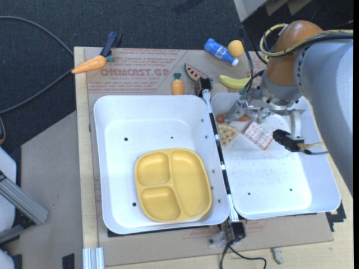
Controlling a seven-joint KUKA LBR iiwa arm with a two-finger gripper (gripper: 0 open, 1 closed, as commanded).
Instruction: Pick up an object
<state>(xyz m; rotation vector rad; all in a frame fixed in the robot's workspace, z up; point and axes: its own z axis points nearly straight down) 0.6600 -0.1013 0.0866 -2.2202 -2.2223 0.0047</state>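
Looking down on the bench, you have the arm (314,55) coming in from the upper right of the frame, its orange band high at the top right and its gripper (255,108) lowered into the far corner of the right bin (280,200). You cannot tell from here whether that gripper is released or clenched, because the wrist covers it.

Just beside the gripper, in the upper left part of that right bin, lie the things you could take: a red-and-white packet (258,134), a pizza slice (226,133) against the wall between the bins, and a small red piece (221,117) near it. Nothing is seen held.

In the left bin (112,128), lower middle of the frame, a yellow divided plate (173,184) lies flat.

Along the top of the bench, outside the bins, you see a carrot (90,65) at upper left, a small orange toy (178,86), a watermelon slice (194,72), a blue bottle (220,51), a lemon (236,48) and a banana (234,82) near the arm.
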